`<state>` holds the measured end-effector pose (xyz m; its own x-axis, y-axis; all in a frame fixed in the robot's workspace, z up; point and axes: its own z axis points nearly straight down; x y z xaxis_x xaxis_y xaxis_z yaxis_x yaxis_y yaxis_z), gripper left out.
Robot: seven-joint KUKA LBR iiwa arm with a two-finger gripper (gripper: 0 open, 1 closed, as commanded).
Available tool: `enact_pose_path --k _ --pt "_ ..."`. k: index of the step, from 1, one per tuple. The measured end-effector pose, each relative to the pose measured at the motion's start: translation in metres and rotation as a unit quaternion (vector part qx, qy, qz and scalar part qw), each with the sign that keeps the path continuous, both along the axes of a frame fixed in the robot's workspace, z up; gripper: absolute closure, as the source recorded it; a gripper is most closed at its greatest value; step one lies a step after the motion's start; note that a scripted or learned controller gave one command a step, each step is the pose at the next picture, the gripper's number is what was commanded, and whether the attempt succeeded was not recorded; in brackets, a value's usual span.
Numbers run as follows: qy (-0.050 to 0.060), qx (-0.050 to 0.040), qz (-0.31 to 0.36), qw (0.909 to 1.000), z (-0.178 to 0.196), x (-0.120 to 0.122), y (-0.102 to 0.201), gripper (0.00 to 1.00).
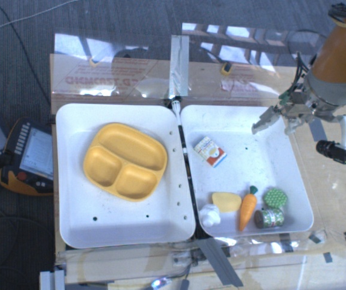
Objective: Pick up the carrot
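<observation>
Pincer (276,121) open, gripping nothing; carrot (247,209) lies well below it, slightly left, in the bin (299,180).

The arm (336,53) is a thick rounded limb with a broad orange band, and a grey collar sits just below that band at the wrist. Thin dark cables loop along the side of the wrist. The claw (276,121) is pale grey metal, with slim fingers (263,123) beneath a cluttered block carrying small greenish parts.
</observation>
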<state>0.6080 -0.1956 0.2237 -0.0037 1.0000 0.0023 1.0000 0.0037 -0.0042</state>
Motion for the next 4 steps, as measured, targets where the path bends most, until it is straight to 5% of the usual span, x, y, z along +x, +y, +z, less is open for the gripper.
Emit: enact_pose_path --k 1,2,3,4 --pt "0.0 0.0 0.093 0.9957 -0.047 -0.085 0.053 0.0" --pt "0.001 -0.0004 0.053 0.9986 -0.071 -0.126 0.057 0.0" --pt "-0.006 -0.0003 0.137 0.9905 -0.131 -0.121 0.023 0.0" --pt "-0.009 -0.0012 0.138 0.9904 -0.121 -0.119 0.024 1.0"
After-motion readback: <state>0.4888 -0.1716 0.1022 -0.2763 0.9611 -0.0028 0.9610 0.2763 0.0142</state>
